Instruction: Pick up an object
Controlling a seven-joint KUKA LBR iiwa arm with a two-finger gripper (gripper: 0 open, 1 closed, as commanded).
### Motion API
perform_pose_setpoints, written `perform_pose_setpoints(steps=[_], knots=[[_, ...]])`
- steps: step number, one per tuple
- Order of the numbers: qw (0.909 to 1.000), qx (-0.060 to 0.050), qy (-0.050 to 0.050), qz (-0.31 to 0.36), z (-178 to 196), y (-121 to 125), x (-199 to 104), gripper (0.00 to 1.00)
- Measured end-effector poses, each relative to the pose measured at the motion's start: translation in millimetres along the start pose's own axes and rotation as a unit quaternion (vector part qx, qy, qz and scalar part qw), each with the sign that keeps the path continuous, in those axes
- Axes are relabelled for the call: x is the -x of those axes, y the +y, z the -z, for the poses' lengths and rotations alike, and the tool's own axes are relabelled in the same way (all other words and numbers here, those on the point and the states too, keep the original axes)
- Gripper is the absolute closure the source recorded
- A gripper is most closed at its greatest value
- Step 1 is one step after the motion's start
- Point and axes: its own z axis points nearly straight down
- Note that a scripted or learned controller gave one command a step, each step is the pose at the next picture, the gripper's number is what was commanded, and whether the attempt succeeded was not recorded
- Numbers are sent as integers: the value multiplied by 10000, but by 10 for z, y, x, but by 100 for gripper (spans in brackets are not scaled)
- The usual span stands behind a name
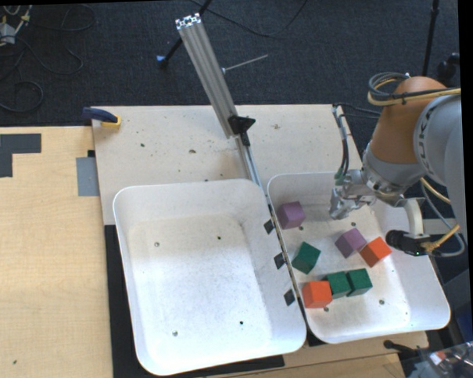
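Dark carpet with cables lies behind the tabletop [172, 144], which carries two white bins: the left bin [201, 276] and, touching it, the right bin [398, 310]. Inside the right bin, from left to right, lie a purple cube [291, 214], a green cube [306, 257], an orange cube [317, 293], two green cubes [348, 283], another purple cube [350, 241] and another orange cube [375, 251]. Over the far part of this bin hangs the gripper [344, 207], holding nothing, though whether it is apart or together I cannot tell.

A light wood tabletop [44, 255] stands on a dark carpet floor [309, 48]. Black cables [12, 69] lie on the floor.
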Motion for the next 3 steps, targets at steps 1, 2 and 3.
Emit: perform_pose_setpoints(steps=[1,2,3], knots=[[10000,29,-6,-13,445,-55,35,100],[10000,35,-7,5,880,-9,42,100],[10000,43,-11,7,1414,-2,55,100]])
